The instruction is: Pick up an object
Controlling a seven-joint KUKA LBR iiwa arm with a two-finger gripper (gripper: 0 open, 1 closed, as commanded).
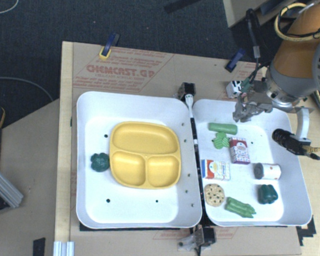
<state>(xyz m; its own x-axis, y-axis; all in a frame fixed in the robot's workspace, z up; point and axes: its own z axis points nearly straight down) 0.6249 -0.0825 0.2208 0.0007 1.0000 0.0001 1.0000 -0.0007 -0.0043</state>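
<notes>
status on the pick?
Hand above right bin's far edge, holding nothing. Nearest: green stick, just below. Nothing in the way.

Even, bright overhead light fills the scene — the two shallow white plastic bins (86,146) look nearly washed out, shadows stay faint and short, and fine detail is slightly soft throughout.

The right bin (296,164) holds a green bar (222,127), a small green piece (221,140), a red box (239,150), a white carton (216,169), a cookie (214,194), a green pod (240,207), a white cylinder (267,171) and a dark green pepper (267,193). All lie flat and apart, except the green piece, which touches the bar.
</notes>
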